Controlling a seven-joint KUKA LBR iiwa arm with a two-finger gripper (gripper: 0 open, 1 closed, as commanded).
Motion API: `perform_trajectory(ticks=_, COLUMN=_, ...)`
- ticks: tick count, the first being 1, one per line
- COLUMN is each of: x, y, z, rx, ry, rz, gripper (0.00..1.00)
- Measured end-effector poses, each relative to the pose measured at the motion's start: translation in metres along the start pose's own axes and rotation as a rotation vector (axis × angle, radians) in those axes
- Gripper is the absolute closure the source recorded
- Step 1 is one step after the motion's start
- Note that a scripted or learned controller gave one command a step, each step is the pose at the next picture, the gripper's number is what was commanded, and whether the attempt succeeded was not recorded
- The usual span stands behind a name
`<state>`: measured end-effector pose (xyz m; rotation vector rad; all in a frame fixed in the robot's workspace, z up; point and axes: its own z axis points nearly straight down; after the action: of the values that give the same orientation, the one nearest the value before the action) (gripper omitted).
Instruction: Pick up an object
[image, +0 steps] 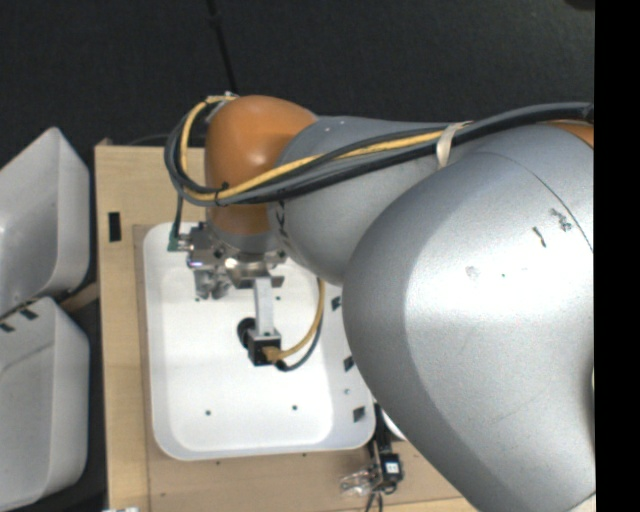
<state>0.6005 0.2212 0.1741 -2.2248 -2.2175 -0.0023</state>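
My gripper (212, 288) hangs low over the far left part of a shallow white bin (190, 410), just below the arm's orange band (250, 140). I cannot make out how the gripper stands from this angle. I see nothing held under it. The grey arm (470, 300) reaches in from the right and hides the right side of the bench. The part of the bin floor that shows is white with a few tiny dark dots.
The bin sits on a pale wooden bench (120, 330). Two white padded shapes (40, 300) stand off the bench at the left. A small metal clip-like piece (365, 482) lies on the bench by the bin's near right corner.
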Motion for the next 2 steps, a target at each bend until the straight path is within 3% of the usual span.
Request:
perform_trajectory(ticks=1, x=0.0, y=0.087, z=-0.096, rx=-0.014, ry=0.002, rz=-0.006, gripper=1.0)
perform_trajectory(ticks=2, x=-0.001, y=0.046, z=-0.013, rx=0.007, ry=-0.005, rz=-0.002, gripper=1.0)
